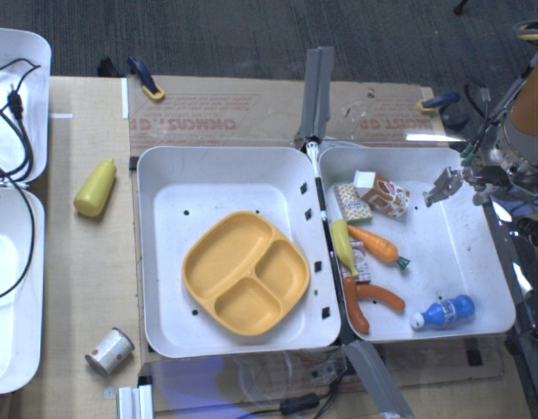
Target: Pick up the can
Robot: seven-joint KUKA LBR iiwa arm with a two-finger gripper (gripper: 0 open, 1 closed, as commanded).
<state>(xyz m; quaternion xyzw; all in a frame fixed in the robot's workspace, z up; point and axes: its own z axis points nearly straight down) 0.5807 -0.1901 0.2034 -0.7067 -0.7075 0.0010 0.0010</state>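
A small silver can [109,351], cylindrical with a dotted label, lies on its side on the bare wooden table [86,260], outside the bins and just beyond the lower left corner of the left bin [155,234]. That shallow white bin carries a glossy yellow plastic tray [245,273] with three rounded compartments. The robot's metal hand [448,186] hangs over the upper right corner of the right bin [461,251]; whether it is released or clenched cannot be told. Below it lie a carrot [375,243], a banana [342,244], two sausages [367,302], a blue bottle [445,312] and small printed cartons [371,197]. A yellow squeeze bottle [95,189] rests well left.
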